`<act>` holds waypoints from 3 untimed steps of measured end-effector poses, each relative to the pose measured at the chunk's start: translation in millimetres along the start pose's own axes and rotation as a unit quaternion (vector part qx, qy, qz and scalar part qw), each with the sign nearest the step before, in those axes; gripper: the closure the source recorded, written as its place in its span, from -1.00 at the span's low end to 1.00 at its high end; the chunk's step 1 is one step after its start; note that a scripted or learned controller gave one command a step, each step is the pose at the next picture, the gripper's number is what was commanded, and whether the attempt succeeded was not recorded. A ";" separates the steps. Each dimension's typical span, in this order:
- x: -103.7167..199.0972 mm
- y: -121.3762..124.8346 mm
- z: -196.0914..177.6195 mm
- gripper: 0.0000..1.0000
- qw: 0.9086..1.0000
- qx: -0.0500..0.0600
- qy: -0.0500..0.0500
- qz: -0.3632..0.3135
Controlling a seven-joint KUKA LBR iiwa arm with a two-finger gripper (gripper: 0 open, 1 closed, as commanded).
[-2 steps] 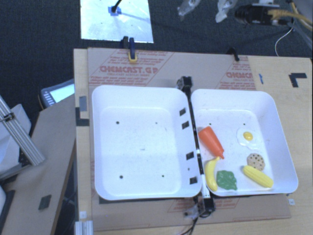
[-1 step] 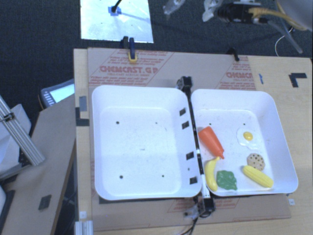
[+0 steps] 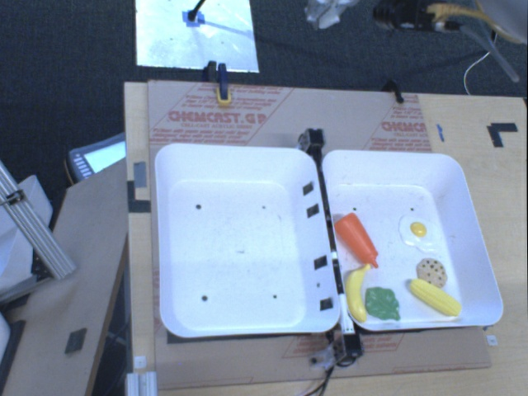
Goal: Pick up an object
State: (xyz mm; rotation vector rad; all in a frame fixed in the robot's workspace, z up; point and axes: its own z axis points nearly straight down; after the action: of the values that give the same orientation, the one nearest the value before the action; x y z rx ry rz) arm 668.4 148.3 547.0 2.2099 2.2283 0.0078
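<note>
The right bin [image 3: 462, 180] holds several toy foods. An orange carrot [image 3: 356, 236] lies near its left wall, with a yellow banana [image 3: 356, 294] and a green leafy piece [image 3: 382, 303] below it. A fried egg [image 3: 417, 230], a brown cookie [image 3: 431, 271] and a yellow corn cob [image 3: 435, 297] lie toward the right. My gripper [image 3: 327, 8] hangs at the top of the view, far behind the bins and well above the bench, with nothing seen in it.
The left bin [image 3: 165, 221] sits beside the right one, joined by a black-clipped divider [image 3: 322, 221]. A silver plate [image 3: 196, 23] lies on the floor at top left. A yellow clamp [image 3: 223, 85] grips the board's back edge. Cables [image 3: 445, 13] run at top right.
</note>
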 end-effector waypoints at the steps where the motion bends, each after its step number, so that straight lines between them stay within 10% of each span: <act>1: 70.3 -0.6 69.9 1.00 1.000 0.005 0.000 -0.001; 2: 87.5 -63.2 176.5 1.00 1.000 0.009 -0.002 0.001; 3: 86.4 -59.0 158.7 1.00 1.000 0.002 0.000 0.002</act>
State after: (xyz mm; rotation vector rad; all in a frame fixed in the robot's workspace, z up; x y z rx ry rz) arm 609.6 234.5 388.1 2.2155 2.2269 0.0050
